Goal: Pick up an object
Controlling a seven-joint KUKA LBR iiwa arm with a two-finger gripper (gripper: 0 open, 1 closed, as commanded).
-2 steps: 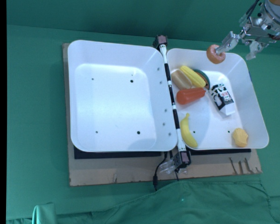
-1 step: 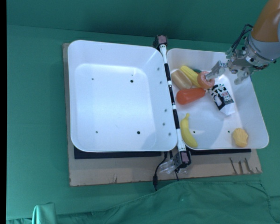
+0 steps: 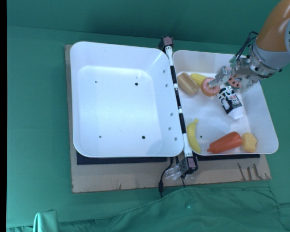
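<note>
My gripper (image 3: 230, 82) hangs open over the upper part of the right bin (image 3: 261, 111), with nothing between its fingers. One fingertip (image 3: 215, 83) overlaps a pink-orange ring (image 3: 209, 88). Just below the gripper lies a black-and-white cow-pattern bottle (image 3: 231, 102), its top end under the gripper. A brown bread roll (image 3: 187, 83) and a small yellow piece (image 3: 198, 77) lie left of the ring. Near the bin's front edge are a banana (image 3: 193, 135), an orange carrot (image 3: 225, 142) and a yellow-orange lump (image 3: 249, 141).
The left bin (image 3: 87, 57) sits beside the right one, split by a black-and-white divider bar (image 3: 177, 95). Both rest on a cardboard sheet (image 3: 125, 180) on green cloth. A small clamp with a cable (image 3: 181, 169) sits at the divider's front end.
</note>
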